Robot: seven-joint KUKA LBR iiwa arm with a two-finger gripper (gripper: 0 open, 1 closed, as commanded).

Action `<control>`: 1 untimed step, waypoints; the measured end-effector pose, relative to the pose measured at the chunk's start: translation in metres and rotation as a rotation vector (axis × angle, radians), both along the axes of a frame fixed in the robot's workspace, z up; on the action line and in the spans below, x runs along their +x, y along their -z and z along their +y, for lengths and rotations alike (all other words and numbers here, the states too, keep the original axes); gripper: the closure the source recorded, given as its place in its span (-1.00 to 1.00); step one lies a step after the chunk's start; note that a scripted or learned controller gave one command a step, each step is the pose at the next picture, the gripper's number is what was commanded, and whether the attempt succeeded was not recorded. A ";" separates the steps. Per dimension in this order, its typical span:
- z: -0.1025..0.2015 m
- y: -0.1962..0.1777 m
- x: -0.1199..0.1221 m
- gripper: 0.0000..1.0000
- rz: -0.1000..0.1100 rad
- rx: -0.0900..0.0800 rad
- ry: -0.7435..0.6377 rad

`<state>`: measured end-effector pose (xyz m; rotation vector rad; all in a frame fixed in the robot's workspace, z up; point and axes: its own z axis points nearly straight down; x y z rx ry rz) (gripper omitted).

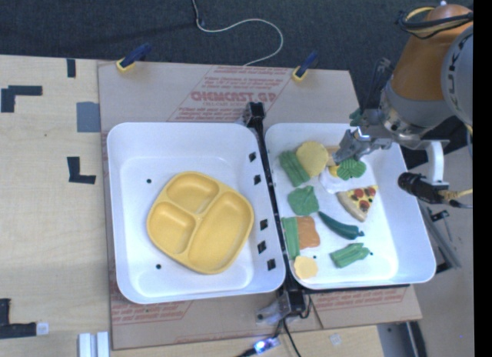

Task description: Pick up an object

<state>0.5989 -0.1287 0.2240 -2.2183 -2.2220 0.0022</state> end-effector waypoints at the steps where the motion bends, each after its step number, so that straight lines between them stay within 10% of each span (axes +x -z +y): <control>1: 0.033 -0.008 -0.037 1.00 0.004 0.001 -0.001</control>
